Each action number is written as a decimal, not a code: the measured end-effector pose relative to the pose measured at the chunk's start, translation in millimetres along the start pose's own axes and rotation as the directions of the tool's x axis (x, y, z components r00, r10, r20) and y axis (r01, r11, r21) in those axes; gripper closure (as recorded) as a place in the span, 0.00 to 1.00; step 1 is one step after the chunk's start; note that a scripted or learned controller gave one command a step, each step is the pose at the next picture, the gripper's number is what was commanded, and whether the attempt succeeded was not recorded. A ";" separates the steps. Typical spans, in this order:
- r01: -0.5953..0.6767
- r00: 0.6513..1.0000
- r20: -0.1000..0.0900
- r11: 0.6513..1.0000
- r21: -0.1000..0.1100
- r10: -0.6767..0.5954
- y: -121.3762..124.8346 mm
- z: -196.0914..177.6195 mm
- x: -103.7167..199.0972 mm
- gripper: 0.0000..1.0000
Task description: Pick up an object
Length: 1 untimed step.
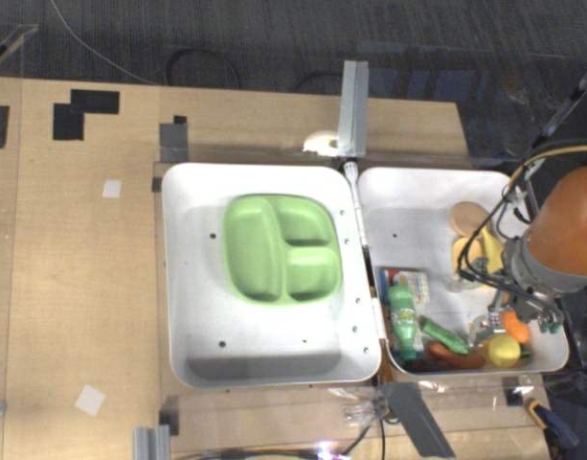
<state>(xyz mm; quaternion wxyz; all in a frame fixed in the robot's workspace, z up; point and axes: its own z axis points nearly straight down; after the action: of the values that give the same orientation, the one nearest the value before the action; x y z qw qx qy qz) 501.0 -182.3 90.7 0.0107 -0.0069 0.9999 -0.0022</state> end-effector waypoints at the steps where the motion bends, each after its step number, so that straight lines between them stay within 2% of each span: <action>1: 0.072 0.997 -0.002 0.997 -0.003 -0.072 43.6 1.4 -54.3 0.00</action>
<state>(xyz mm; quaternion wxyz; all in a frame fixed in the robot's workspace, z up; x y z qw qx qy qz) 554.8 -138.0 90.3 0.0095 -0.0429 0.9990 -0.0013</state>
